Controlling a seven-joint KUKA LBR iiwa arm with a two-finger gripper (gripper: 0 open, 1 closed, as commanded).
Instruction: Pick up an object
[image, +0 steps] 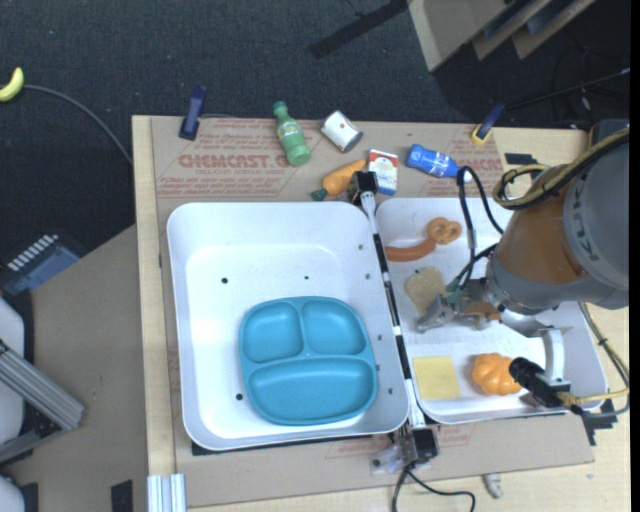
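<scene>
Camera view: the two-finger metal gripper (432, 318) is seen low in the right shallow white bin (585, 385), beside a tan bread-like piece (424, 286); its opening cannot be told.

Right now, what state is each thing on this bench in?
blue tray: flat in the left bin, compartments bare
green bottle: lying on its side behind the bins
pretzel: lying in the right bin
yellow slice: flat in the right bin
orange toy: resting in the right bin
gripper: low over the right bin
</scene>
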